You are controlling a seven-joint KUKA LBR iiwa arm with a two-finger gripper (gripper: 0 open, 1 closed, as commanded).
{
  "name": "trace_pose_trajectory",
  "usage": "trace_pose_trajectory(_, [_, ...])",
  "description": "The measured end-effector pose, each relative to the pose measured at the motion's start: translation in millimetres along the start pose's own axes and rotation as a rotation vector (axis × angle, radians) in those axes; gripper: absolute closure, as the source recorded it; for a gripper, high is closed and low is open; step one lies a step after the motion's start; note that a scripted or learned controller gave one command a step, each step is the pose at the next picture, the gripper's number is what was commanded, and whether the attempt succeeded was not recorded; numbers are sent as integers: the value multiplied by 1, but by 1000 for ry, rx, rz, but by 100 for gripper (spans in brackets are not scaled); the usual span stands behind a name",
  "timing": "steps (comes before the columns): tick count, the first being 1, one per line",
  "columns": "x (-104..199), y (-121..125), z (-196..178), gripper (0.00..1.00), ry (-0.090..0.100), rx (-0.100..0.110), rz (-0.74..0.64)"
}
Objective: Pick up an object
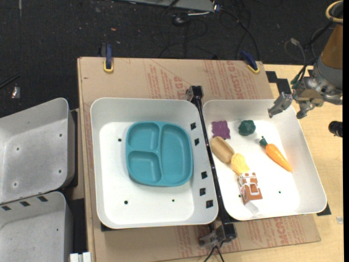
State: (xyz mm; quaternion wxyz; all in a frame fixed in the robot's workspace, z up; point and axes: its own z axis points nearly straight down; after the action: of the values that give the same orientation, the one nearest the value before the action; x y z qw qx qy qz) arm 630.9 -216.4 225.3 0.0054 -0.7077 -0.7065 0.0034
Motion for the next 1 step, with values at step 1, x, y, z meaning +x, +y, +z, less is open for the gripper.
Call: trace_pose_trajectory(1, [1, 3, -8, 0, -4, -13, -3])
